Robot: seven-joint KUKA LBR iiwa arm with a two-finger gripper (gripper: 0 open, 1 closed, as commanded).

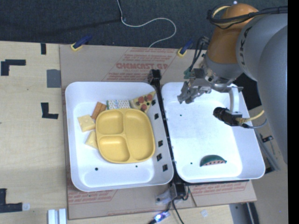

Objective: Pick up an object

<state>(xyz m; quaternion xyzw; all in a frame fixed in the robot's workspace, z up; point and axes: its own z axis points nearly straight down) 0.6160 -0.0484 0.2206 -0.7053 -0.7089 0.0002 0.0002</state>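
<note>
Brown cardboard lies under two shallow white bins on a tan bench marked with black tape; dark carpet and a thin white cable fill the top of the view. Toward nine o'clock sits the left bin; it holds a yellow divided plate, with tan wafer-like pieces touching its nine-o'clock edge and small patterned pieces at its twelve o'clock. Toward three o'clock sits the right bin; a watermelon-slice toy lies near its six-o'clock rim, well apart from the gripper. From three o'clock the grey arm reaches in; its gripper hangs over the right bin's eleven-o'clock corner, fingers close together, nothing between them; a black cylindrical fitting juts beside it.
</note>
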